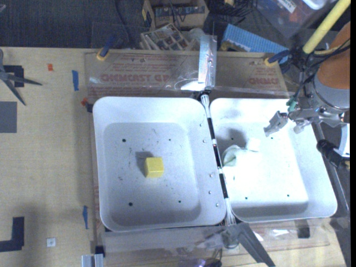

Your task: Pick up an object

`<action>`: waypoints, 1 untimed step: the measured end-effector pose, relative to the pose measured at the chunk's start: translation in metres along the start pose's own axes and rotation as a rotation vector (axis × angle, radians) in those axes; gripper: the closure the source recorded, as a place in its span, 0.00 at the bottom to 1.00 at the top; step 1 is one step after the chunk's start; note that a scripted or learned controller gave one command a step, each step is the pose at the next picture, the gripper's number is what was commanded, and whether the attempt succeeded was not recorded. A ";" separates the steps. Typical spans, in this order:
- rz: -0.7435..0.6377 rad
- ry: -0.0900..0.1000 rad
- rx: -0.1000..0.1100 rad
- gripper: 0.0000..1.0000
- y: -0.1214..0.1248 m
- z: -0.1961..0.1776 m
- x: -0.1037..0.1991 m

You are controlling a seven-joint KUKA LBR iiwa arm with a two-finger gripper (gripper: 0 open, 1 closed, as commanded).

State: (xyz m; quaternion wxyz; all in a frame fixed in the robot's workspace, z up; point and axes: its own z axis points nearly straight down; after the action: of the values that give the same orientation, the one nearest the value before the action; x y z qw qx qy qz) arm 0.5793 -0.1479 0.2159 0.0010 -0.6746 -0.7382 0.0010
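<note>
wooden bench, left white bin, right white bin

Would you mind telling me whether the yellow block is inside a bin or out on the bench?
Inside. The yellow block rests on the floor of the left bin, near its middle, well within the raised white rim.

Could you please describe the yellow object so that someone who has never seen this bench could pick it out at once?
Find the two white bins side by side on the bench and take the left bin, the one away from the arm. Near the middle of its floor sits a small yellow block, alone. Its bright yellow colour and boxy shape set it apart from the pale crumpled object lying in the right bin.
</note>
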 end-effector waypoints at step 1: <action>0.041 -0.001 -0.003 0.00 0.085 -0.041 0.082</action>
State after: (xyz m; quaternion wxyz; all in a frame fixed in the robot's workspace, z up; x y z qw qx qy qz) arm 0.6568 -0.0589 0.2569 -0.0005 -0.6895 -0.7243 0.0005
